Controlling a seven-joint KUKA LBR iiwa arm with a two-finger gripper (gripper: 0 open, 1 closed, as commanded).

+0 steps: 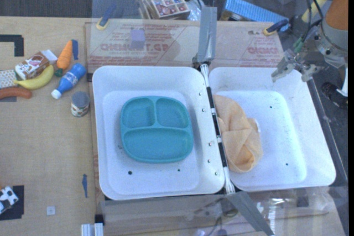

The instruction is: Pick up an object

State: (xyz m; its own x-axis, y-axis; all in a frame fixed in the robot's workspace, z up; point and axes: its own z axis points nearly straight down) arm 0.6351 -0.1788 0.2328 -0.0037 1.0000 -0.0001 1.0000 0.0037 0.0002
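Soft orange crumpled cloth (pixel 239 138) sits in your right white bin (pixel 296 135), at seven o'clock from your spread, empty two-finger gripper (pixel 292 70).

Grey arm (pixel 332 44) — orange band, metal pincer (pixel 293 70)

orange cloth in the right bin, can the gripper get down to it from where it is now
Probably yes. The orange cloth lies bunched against the left wall of the right bin, with nothing on top of it. The gripper hangs over that bin's far right corner. The nearby wall may hamper a grasp.
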